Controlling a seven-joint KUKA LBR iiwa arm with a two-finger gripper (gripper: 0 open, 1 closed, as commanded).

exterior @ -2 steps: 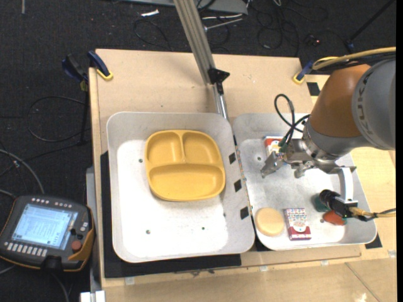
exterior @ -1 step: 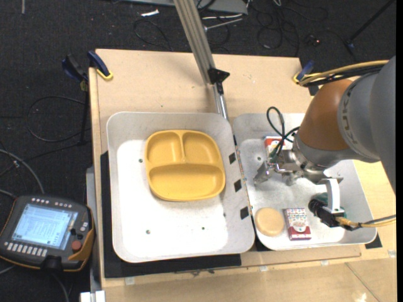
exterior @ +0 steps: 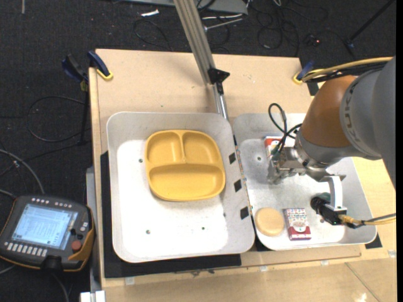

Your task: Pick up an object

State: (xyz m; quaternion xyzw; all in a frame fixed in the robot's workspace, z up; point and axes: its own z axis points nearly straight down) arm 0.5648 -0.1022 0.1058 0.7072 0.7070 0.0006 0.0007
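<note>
In the right bin (exterior: 356, 187) my gripper (exterior: 277, 172) reaches down near the bin's upper left part, close to a small red and white object (exterior: 272, 145) that is partly hidden by the wrist. A round tan piece (exterior: 269, 221) and a red and white box (exterior: 298, 224) lie near the bin's front edge, apart from the gripper. The grey arm with its orange band (exterior: 330, 109) covers the back right of the bin.
The left bin (exterior: 126, 231) holds a yellow divided plate (exterior: 185, 165). A metal pole (exterior: 198, 36) slants down toward the gap between the bins. Black cables (exterior: 280, 121) loop by the wrist. A teach pendant (exterior: 44, 231) lies on the floor at the left.
</note>
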